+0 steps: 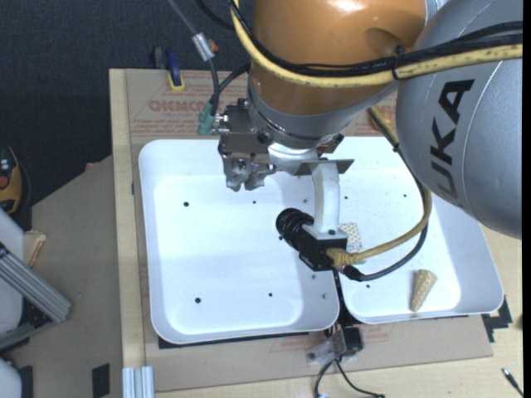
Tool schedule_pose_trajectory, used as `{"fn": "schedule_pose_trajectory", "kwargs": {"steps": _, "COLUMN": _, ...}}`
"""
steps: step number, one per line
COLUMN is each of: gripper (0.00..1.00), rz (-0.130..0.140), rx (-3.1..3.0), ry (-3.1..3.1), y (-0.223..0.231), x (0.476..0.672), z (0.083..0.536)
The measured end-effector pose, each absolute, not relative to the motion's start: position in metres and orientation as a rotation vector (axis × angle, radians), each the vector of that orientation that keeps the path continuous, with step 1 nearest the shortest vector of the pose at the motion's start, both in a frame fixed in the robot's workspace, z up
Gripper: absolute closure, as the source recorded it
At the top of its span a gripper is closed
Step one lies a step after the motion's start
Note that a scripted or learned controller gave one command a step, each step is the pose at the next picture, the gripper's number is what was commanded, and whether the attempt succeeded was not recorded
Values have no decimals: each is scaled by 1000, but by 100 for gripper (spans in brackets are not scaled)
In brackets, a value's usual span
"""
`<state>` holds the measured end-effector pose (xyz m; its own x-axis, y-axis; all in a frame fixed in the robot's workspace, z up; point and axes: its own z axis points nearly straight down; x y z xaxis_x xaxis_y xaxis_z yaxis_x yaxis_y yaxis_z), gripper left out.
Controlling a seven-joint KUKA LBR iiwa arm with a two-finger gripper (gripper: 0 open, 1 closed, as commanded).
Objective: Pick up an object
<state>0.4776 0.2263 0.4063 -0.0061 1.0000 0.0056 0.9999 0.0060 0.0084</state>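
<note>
While the hand (243, 179) hangs over the far part of the left bin (151, 222), nothing is seen gripped in it, and whether it is released or clenched cannot be told from this angle. Only bare white floor is seen beneath it, so a close made here is judged likely to catch nothing; the try would be lost through aim, not through grip.

The things to be picked are found in the right bin (390, 210). A small dotted piece (353, 236) lies just past the meeting rims (338, 298) of the two bins, partly covered by the robot's own hardware. A pale cone (423, 289) lies on its side near that bin's front rim.

The cone is tapered, so it is expected to roll or be squeezed out if it is gripped across its slope. Its nearness to the front rim is a second hazard, since a descent there could be fouled by the wall. The dotted piece looks flat and thin, and could be missed or merely pushed along.

Any crossing to the right bin would have to be made high enough for the meeting rims to be cleared. Open room is given by the wide floor of the left bin, which is bounded by raised, rounded walls on every side. Beyond these, only a narrow margin of worktop (124, 222) is left.
</note>
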Motion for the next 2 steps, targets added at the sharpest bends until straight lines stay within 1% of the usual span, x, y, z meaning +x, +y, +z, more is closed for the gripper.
{"fn": "schedule_pose_trajectory", "kwargs": {"steps": 1, "gripper": 100, "rz": -15, "rx": 2225, "ry": 2223, "y": 224, "x": 478, "z": 318}}
{"fn": "schedule_pose_trajectory", "kwargs": {"steps": 2, "gripper": 100, "rz": 32, "rx": 2215, "ry": 2219, "y": 224, "x": 480, "z": 491}}
